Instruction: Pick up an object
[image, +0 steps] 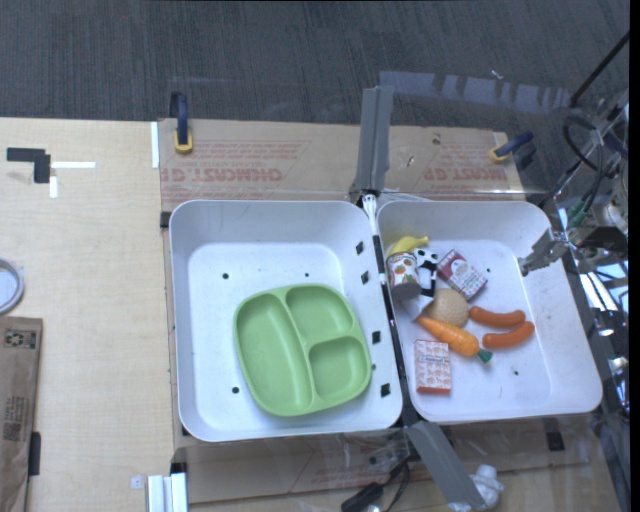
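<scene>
Pale wood counter (80, 260) fills the left of my feed, with brown cardboard under two shallow white bins sitting side by side. I count two bins: the left bin (200, 240) and the right bin (560, 370).

Largest item inside is one green divided plate (303, 348), three compartments, lying flat toward the front of the left bin.

Over at the right edge the arm comes in among cables and frame parts, and I find it hard to separate one from the other. The pincer (545, 250) seems to hang at the right bin's far right rim, above its wall; I cannot tell whether it is spread or clenched, and I see nothing between its tips.

The pickable things are all clustered in the left half of the right bin. I count two sausages (505, 326), lying just beside each other; one carrot (450, 336) with a green stub, touching a tan rounded piece (450, 307); one red-and-white carton (462, 274); one flat red packet (433, 365) nearest the front; one small can (402, 268); one yellow piece (408, 244), partly hidden behind the can; and one black-and-white item (428, 270) too small for me to identify.

Two clamps (180, 122) grip the cardboard's far edge.
</scene>
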